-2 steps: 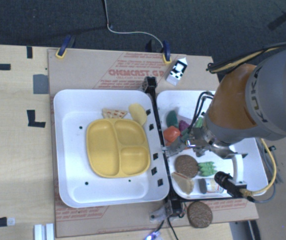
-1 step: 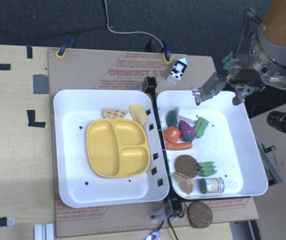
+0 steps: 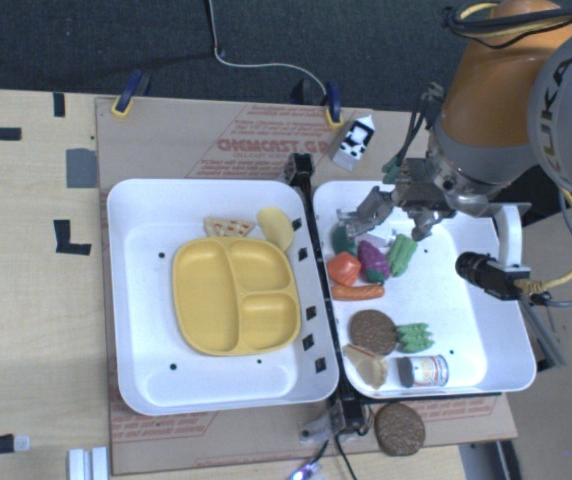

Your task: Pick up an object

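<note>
Toy food clustered in the right bin, claw poised just above it

The likeliest pick is the cluster at the far-left of the right bin (image 3: pixel 506 363): a purple toy vegetable (image 3: pixel 373 259), a green piece (image 3: pixel 402 253) just right of it, an orange-red one (image 3: pixel 344 268) to its left and a thin orange piece (image 3: pixel 356 291) nearer. They look like small moulded plastic, so I judge them light, stiff and rather slick; rounded sides may squirt out of a pinch, so take one across its narrow middle, though close neighbours leave little room. The claw (image 3: pixel 396 211) hangs over the cluster's far edge with its fingers spread and nothing between them. Nearer lie a brown disc (image 3: pixel 372 331), a green leafy toy (image 3: pixel 414 337) and a small can (image 3: pixel 424 371). The left bin (image 3: pixel 131 268) holds a yellow divided plate (image 3: pixel 234 296); another brown disc (image 3: pixel 400 427) rests on the tabletop (image 3: pixel 26 298)
</note>
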